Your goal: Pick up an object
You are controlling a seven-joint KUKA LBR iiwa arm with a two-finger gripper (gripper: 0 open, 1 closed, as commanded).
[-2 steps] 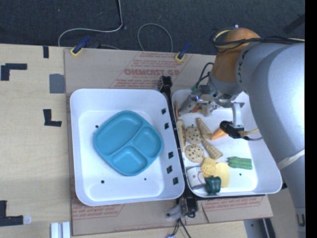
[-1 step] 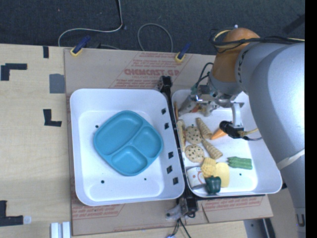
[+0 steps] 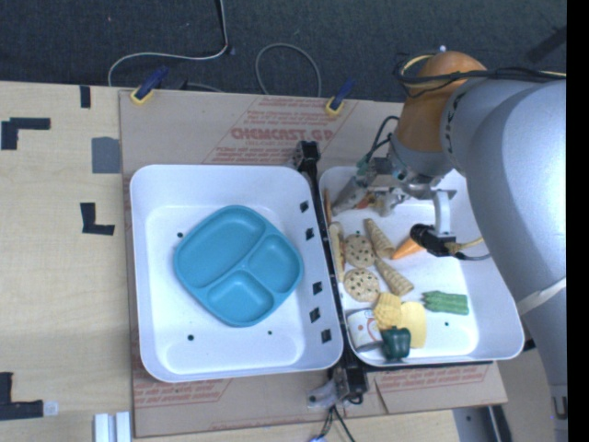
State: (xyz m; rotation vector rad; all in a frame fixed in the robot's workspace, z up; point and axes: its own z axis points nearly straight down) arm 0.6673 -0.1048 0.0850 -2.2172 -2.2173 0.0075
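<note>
The right bin (image 3: 497, 339) holds several toy foods. Two round cookies (image 3: 360, 284) lie by its left wall, with a tan stick (image 3: 379, 238) beside them. An orange carrot piece (image 3: 407, 246) lies near the middle. A green pod (image 3: 446, 302), a yellow cheese piece (image 3: 406, 318) and a dark green pepper (image 3: 396, 343) lie toward the front. My gripper (image 3: 370, 191) hangs low over the bin's back left corner, just behind the tan stick, and the wrist's cables hide its tip.
The left bin (image 3: 152, 201) holds a blue three-part plate (image 3: 238, 263). A black divider clamp (image 3: 308, 159) runs between the bins. The grey arm (image 3: 515, 173) covers the right bin's back right side. Cables (image 3: 221, 26) lie behind the bench.
</note>
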